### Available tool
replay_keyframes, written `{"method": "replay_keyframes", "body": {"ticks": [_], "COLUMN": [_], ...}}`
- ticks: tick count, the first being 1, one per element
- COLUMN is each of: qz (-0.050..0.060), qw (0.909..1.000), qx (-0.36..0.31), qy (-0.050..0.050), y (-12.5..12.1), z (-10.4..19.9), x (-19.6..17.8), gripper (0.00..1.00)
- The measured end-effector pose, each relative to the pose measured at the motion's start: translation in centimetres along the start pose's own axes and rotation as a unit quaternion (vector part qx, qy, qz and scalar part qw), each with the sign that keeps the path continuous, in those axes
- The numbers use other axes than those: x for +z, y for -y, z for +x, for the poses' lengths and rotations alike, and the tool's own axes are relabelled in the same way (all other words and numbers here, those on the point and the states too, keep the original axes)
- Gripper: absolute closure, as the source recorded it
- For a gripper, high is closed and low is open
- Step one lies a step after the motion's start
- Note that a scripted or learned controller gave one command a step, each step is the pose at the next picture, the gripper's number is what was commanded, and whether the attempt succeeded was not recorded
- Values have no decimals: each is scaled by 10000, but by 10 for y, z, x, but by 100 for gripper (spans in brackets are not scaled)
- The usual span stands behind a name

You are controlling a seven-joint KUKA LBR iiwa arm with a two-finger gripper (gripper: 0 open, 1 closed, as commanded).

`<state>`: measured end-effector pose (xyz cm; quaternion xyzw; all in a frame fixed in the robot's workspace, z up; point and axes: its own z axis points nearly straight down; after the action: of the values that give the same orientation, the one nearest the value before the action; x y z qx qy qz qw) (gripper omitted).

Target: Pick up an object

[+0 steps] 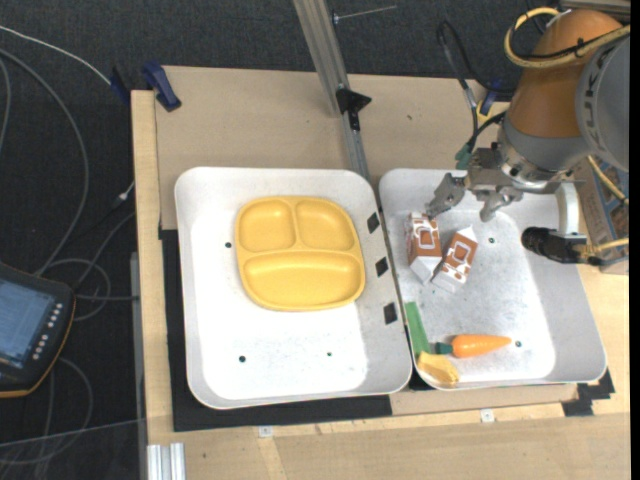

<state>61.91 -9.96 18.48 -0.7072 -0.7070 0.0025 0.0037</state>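
White bins, claw spread above two cartons

Yellow three-compartment plastic plate (298,251) lay alone in the left white bin (200,268). In the right white bin (560,298) I counted two brown-and-white cartons (441,253), touching, just below my claw (470,200), whose fingers stood spread, pinching nothing. One orange toy carrot (478,345) and one yellow piece (438,369) lay near the front rim.

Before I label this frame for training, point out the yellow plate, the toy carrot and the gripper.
yellow plate (300,278): camera view, floor of its large compartment.
toy carrot (480,345): camera view, middle of its orange body.
gripper (466,202): camera view, midway between its fingertips.
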Motion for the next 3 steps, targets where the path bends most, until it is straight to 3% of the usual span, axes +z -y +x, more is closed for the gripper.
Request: {"method": "replay_keyframes", "body": {"ticks": [1, 2, 3], "qz": [-3, -123, -136], "qw": [10000, 9999, 9999], "qx": [-2, -14, -12], "qy": [0, 17, 19], "y": [3, -3, -4], "z": [-2, -1, -1], "x": [43, 58, 48], "gripper": [0, 0, 100]}}
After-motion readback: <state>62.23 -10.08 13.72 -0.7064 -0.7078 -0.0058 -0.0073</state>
